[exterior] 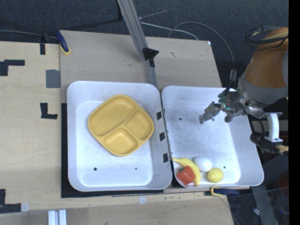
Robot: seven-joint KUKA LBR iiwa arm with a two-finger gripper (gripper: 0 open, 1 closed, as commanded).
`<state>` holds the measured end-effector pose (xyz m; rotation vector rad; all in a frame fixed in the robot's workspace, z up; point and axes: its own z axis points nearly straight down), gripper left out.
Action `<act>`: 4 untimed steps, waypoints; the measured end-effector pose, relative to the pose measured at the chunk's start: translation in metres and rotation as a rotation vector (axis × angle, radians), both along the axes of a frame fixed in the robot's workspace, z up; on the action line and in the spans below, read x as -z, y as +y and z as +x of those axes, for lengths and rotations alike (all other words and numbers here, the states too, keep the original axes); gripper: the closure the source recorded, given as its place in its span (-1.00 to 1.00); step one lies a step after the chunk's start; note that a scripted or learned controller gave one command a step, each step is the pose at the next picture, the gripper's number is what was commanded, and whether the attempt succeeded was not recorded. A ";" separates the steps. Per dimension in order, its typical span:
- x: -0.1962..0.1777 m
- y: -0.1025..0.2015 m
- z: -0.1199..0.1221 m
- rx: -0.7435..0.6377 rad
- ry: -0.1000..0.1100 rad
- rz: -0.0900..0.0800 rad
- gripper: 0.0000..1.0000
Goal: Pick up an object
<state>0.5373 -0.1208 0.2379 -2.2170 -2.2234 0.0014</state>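
Four small things lie in the near corner of the right bin [197, 102]: a yellow banana [186, 163], a red fruit-like piece [186, 175] against it, a white egg-shaped ball [203, 163] and a small yellow lemon-like ball [215, 175]. My gripper [218, 116] hangs over the far right part of that bin, well back from the group. Its two dark fingers [206, 115] are spread open with nothing between them.
The left bin [75, 139] holds a yellow divided plate [121, 124]. A grey metal post [136, 25] slants in from the top toward the gap between the bins. Bare white floor lies in the middle of the right bin.
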 end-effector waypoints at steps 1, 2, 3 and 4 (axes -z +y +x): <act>0.000 0.000 0.000 0.001 -0.001 0.000 -1.00; 0.044 0.001 0.001 0.001 0.004 -0.001 -1.00; 0.108 0.000 -0.002 0.002 0.007 0.000 -1.00; 0.149 0.000 -0.002 0.002 -0.001 -0.002 -1.00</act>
